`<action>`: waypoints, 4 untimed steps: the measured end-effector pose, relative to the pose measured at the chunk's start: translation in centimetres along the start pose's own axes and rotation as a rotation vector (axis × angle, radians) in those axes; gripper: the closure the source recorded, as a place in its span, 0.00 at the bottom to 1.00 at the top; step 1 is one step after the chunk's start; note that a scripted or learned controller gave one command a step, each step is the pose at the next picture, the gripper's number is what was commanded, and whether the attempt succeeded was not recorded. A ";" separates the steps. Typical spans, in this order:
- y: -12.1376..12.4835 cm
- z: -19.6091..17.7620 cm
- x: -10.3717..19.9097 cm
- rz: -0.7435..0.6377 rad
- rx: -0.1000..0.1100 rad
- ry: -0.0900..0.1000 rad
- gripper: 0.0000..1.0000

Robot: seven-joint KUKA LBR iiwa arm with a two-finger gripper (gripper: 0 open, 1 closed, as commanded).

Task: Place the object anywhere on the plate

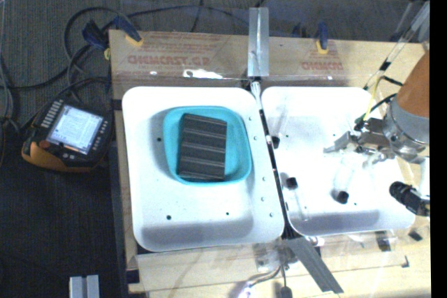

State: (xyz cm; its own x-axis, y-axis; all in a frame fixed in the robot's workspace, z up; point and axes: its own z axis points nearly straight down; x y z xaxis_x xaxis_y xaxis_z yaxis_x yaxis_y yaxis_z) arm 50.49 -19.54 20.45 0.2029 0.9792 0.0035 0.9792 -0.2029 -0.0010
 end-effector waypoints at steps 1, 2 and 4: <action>-1.8 5.7 -1.9 0.189 0.002 -0.006 0.00; 1.8 -7.6 0.2 0.062 -0.002 -0.008 0.00; -1.8 0.3 -2.2 -0.073 0.002 -0.005 0.00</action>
State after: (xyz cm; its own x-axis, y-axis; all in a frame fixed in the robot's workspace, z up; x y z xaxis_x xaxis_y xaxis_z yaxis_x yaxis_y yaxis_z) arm 48.32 -21.35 20.10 0.1304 0.9915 -0.0012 0.9915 -0.1304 -0.0032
